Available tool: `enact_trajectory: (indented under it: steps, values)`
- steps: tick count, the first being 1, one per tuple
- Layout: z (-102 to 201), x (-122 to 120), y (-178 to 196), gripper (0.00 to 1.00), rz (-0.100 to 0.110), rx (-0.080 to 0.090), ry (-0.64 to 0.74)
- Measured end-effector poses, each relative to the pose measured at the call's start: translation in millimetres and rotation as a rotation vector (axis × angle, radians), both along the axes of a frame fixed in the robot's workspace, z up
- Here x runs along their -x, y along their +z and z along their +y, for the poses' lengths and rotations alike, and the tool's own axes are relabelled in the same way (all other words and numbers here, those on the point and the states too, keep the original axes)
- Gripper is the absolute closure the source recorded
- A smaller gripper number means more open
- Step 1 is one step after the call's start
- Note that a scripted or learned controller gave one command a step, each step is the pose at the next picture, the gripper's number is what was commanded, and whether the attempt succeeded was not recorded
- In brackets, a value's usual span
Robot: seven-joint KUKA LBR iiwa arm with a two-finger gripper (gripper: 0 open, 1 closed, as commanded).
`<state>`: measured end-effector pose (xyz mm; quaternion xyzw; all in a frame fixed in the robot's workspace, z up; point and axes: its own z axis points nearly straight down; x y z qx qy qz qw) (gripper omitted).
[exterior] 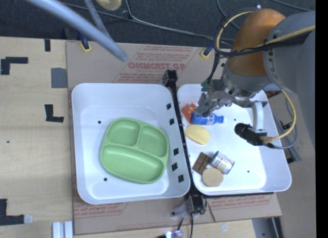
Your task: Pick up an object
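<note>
Gripper [207,107] low in right bin [274,178], right over blue item [212,119] beside orange item [188,111]; grip state can't tell, likely descending for pick. Yellow piece [198,134] just below. Green tray [134,150] in left bin [84,129].

Right bin [277,178] items: blue object [207,120] lying flat, touching an orange-red piece [188,112] near the divider. Pale yellow oval [198,134] just below. Lower: brown block [200,163], small can on its side [223,163], tan disc [212,178] (these three clustered, touching).
</note>
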<state>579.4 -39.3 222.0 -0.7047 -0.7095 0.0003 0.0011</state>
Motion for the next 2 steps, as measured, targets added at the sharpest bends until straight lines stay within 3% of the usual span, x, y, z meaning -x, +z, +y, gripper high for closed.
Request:
enact_trajectory:
  steps: [2]
  values:
    - [115.5,29.8,14.1,1.00,0.000,-0.001,0.001]
